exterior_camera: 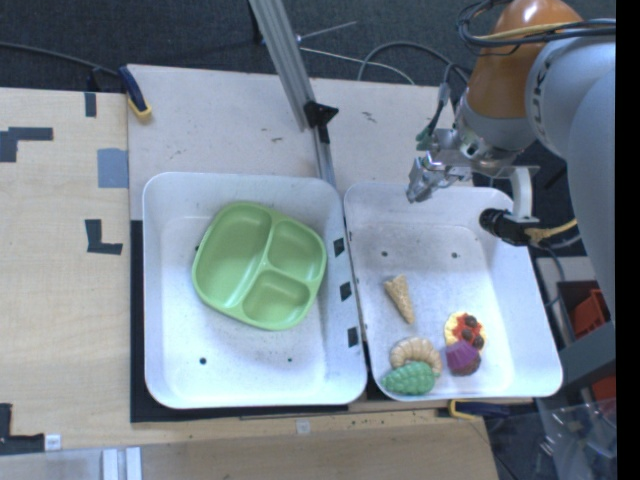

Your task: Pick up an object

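the gripper (421, 186), its closure impossible to tell, hovers at twelve o'clock of the right bin (520, 298); it should descend squarely over the lone cone (399, 297) toward six o'clock.

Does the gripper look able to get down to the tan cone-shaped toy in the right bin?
Probably yes. The tan cone-shaped toy lies alone on bare floor of the right white bin, apart from the other toys, and the gripper is above that bin's far edge.
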